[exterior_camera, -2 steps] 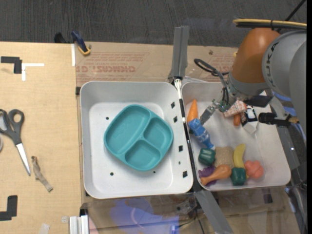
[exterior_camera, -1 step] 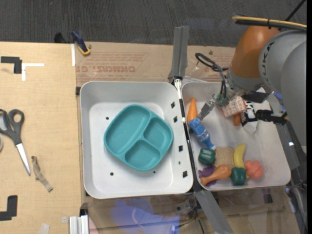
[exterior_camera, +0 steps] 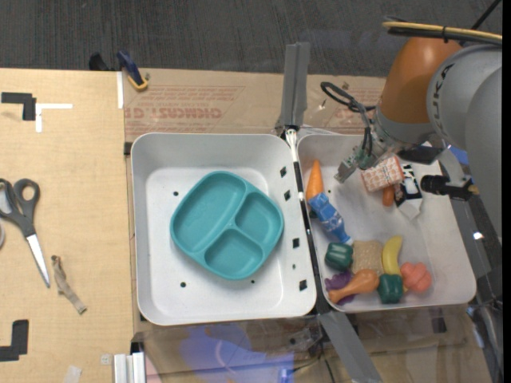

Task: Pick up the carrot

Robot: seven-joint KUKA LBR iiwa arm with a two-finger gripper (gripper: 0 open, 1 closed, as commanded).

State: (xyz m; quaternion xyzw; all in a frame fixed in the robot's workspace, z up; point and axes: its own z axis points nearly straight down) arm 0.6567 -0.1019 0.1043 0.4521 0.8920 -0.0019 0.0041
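A: Carrot [exterior_camera: 314,179] — we see it in the right bin [exterior_camera: 447,294], tight against the left wall near the back, standing almost on end with its tip pointing away from us.

B: Just below it we have the blue bottle [exterior_camera: 328,216], slanting toward the front, its top nearly touching the carrot's thick end.

A: And the gripper [exterior_camera: 361,163]? We place it well to the right of the carrot, above the back of the same bin. It is nowhere near touching the carrot.

B: We cannot tell whether its fingers are apart or together; they blur into cables and a small box [exterior_camera: 381,173] with red print right beside them.

A: Along the bin's front we count a green pepper [exterior_camera: 338,255], a tan block [exterior_camera: 367,254], a banana [exterior_camera: 390,254], a pink piece [exterior_camera: 415,277], a green cube [exterior_camera: 390,289], an orange drumstick shape [exterior_camera: 357,285] and something purple [exterior_camera: 337,281], all crowded together.

B: In the left bin [exterior_camera: 152,294] we see a teal plate [exterior_camera: 227,225] with three compartments, lying flat near the middle.

A: On the bench [exterior_camera: 64,214] to the far left lie scissors [exterior_camera: 25,219].
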